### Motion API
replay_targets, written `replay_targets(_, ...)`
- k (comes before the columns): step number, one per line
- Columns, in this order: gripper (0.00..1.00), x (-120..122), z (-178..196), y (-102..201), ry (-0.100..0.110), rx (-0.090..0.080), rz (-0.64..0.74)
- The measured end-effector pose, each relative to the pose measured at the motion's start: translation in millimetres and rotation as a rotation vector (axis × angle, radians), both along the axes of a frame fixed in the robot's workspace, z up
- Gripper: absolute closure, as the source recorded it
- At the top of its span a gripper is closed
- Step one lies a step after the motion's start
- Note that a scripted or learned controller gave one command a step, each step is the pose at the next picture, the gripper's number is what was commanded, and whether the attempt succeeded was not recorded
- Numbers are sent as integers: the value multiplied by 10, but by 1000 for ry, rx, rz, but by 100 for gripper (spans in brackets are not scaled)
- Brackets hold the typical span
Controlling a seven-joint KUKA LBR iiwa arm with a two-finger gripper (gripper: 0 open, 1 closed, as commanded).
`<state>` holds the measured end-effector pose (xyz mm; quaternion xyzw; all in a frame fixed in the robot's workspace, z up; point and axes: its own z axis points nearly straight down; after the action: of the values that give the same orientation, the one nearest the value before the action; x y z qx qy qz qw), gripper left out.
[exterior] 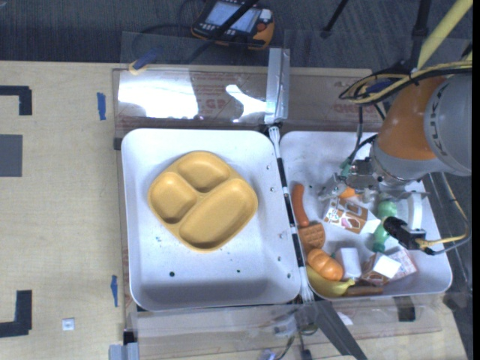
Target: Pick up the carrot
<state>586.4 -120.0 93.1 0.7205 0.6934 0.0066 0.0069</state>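
The carrot (299, 203) lies along the left wall of the right bin (439, 276), just above a waffle (312, 235). The tool (360, 182) hangs over the bin's middle, grip unreadable here. It should probably shift left and straddle the carrot's narrow width.

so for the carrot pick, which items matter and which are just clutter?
Job:
- carrot, by the right bin's left wall
- gripper, over the right bin

Clutter:
- yellow divided plate in the left bin
- banana
- small orange fruit
- green item
- printed packet
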Motion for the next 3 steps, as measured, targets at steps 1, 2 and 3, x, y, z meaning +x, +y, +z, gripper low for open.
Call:
replay_targets(1, 100, 5, 94, -5, -4, -2, -2)
replay_targets(2, 100, -6, -60, 281, 10, 4, -342)
replay_targets(3, 100, 330, -71, 149, 17, 11, -1039)
